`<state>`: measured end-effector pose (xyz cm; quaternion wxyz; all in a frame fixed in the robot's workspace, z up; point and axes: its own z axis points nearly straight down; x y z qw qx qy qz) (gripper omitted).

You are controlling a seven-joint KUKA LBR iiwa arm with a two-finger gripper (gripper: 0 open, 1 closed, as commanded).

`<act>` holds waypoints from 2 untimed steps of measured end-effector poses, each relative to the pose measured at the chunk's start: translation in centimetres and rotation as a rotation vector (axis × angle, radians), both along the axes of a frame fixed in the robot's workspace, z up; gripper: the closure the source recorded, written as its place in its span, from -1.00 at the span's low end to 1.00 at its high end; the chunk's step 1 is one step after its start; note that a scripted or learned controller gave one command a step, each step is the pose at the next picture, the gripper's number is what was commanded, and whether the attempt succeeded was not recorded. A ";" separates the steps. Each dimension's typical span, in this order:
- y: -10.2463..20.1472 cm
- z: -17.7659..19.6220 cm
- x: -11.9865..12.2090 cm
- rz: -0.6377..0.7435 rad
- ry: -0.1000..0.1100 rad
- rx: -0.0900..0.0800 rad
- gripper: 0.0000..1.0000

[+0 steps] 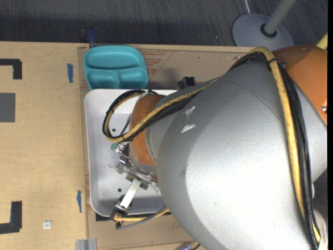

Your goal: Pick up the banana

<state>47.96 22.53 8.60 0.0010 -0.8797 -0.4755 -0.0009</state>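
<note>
Arm (pixel 239 155) fills the camera view's right side, reaching down into the white bin (pixel 96 155) on the desk (pixel 41 139). Jaws sit low in the bin; cannot tell whether spread or pressed together. Banana's place cannot be told, hidden by the arm. Teal tray (pixel 115 66) rests just behind the bin.

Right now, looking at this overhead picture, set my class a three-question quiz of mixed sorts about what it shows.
1. True or false: the arm reaches over the white bin.
2. What colour is the tray just beyond that bin? A red, B teal, C black.
3. Fill in: a yellow and black ____ runs along the arm.

Key: 1 true; 2 B; 3 cable.
</note>
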 end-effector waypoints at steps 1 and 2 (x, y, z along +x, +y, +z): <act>0.1 1.1 0.1 0.000 -0.003 0.002 1.00; 0.2 0.3 0.3 -0.166 -0.009 0.005 1.00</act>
